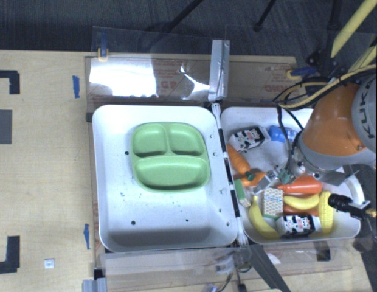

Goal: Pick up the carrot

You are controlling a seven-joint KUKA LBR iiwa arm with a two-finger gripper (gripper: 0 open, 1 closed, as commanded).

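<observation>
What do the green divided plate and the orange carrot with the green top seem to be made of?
The green divided plate looks like moulded plastic with a matte finish: one even colour, soft rounded compartment ridges, no glare. The orange carrot with the green top looks like toy plastic, smooth and slightly glossy, with flat, uniform colour; rubber cannot be ruled out.

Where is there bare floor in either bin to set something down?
Left bin: bare floor around the green tray, widest along the near edge. Right bin: crowded with the carrot, banana, corn and the arm overhead.
</observation>
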